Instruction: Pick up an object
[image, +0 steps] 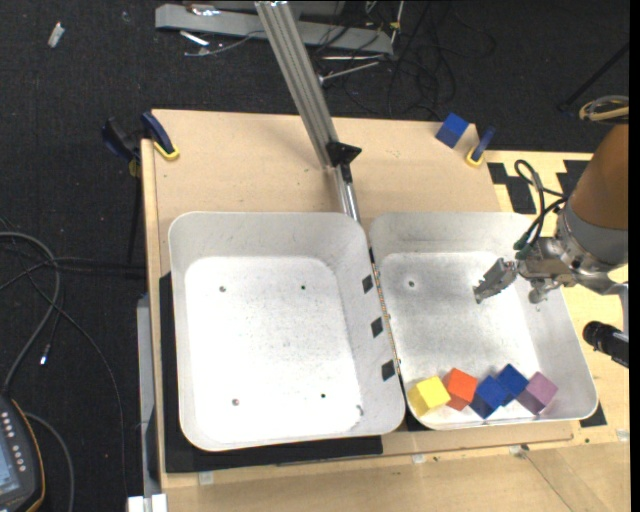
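Jaws (515, 278) hang over the right bin (440, 240), toward its 3 o'clock side, and nothing is seen between them; whether they are spread or shut cannot be told, since the far finger is blurred against the wrist. Most of the arm (605, 200) is cut off at the frame's right edge.

Five cubes crowd the right bin's 6 o'clock rim, touching in a row: yellow (430, 394), orange (461, 386), two blue (500, 388) that merge into one dark mass, and purple (539, 391). They lie well apart from the jaws.

At 9 o'clock of the right bin sits the left bin (200, 240). Another blue cube (453, 129) sits on the table (250, 160) at 12 o'clock of the right bin.
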